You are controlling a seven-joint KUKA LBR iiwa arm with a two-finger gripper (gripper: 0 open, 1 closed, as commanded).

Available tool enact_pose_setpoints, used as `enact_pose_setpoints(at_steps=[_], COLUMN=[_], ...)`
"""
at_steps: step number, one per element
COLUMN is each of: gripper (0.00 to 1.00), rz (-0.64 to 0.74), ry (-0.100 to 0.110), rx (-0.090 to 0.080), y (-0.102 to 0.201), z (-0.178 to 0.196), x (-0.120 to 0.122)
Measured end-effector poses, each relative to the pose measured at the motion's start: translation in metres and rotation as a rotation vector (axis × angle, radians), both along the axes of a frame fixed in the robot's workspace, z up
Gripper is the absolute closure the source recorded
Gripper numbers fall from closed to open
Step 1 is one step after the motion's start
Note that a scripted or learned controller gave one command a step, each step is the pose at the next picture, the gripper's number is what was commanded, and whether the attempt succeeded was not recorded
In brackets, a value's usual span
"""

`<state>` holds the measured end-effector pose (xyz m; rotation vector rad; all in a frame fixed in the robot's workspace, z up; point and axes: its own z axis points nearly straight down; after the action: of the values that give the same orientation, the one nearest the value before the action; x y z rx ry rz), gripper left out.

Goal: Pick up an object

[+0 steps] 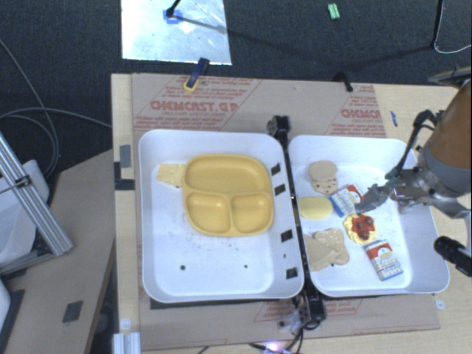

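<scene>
The right bin [346, 142] holds several small items. A round tan cookie [322, 174] lies at its back, with a pale yellow oval [316, 209] in front of it. A blue and white packet [342, 200] and a red piece [361, 228] sit near the middle. A tan flat piece [327, 247] and a red and white carton [384, 259] lie toward the front. My gripper [371, 198] reaches in from the right and hangs just right of the packet, above the red piece. Nothing is visibly in its grasp.
The left bin [162, 271] carries a yellow divided plate [225, 194] and a pale yellow slice [169, 174] at the plate's left. A black divider with clips [289, 198] runs between the bins. Cardboard [221, 102] lies under both bins.
</scene>
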<state>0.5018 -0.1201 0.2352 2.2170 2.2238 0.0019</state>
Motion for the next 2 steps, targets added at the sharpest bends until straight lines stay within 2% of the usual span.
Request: enact_pose_setpoints(at_steps=[1,2], gripper=[0.0,0.0], rz=[-0.005,-0.002], ry=[0.007,0.004], rx=[0.0,0.001], y=[-0.052,-0.042], z=[-0.142,-0.152], x=[0.025,0.007])
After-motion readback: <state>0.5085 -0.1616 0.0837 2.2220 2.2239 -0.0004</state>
